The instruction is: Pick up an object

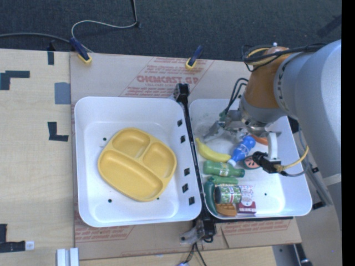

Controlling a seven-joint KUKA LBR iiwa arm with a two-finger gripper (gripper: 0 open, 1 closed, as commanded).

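Blue bottle (242, 149) | right bin (294, 201), just below hand (222, 127) | hand spread, grasping nothing

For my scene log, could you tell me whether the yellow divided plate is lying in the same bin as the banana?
No, the yellow divided plate lies alone in the left bin, while the banana is in the right bin.

Looks like a robotics lab: cardboard-covered bench (155, 79) with clamps (194, 57), taped markers, loose cables (105, 24), two white bins (89, 148), toy items

bins (89, 148): 2 | tray (137, 163): 1 | banana (212, 151): 1 | can (228, 193): 1 | bottles (242, 149): 2
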